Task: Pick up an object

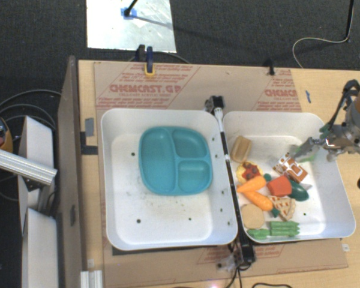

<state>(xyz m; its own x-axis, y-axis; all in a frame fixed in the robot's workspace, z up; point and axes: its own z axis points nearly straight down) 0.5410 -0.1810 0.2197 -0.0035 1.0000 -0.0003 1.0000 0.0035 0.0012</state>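
Note:
The right bin (336, 197) holds a pile of toy foods. Among them are a tan block (240, 147), two orange carrots (257, 194), a white and orange piece (292, 167), a red-orange piece (279, 186), a dark green piece (300, 192) and green pods (276, 229). My gripper (306, 150) reaches in from the right, over the bin's upper right part. It is just above and right of the white and orange piece. Nothing is visibly held in it.
The left bin (123, 221) carries a teal divided plate (174, 161). A black strip (227, 167) runs between the two bins. A waffle-like slice (284, 207) and a beige disc (252, 216) lie at the pile's near side. The bins rest on brown cardboard (168, 83).

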